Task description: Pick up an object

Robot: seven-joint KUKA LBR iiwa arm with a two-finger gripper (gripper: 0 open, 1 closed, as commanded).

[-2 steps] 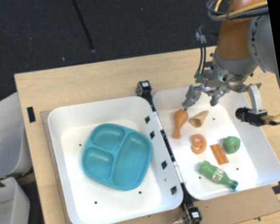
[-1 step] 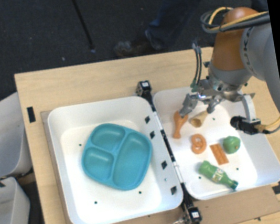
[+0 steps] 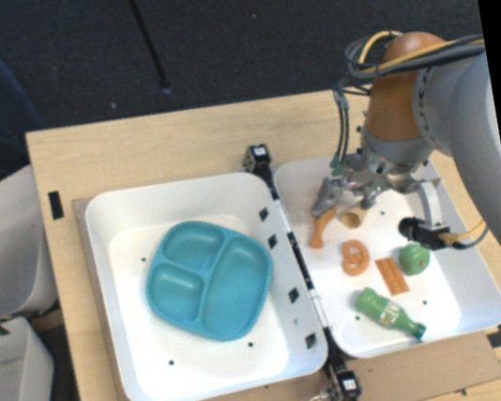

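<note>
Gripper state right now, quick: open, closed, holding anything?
Gripper: cannot be told from this view. It is low in the right bin, right above the orange carrot-like piece; nothing visibly held.

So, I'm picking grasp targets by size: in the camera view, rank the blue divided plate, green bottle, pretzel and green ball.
1. Blue divided plate, by far the largest.
2. Green bottle.
3. Pretzel and green ball: they look about alike, so I won't rank them.

Grey arm (image 3: 459, 107), orange band (image 3: 400, 89)
</note>
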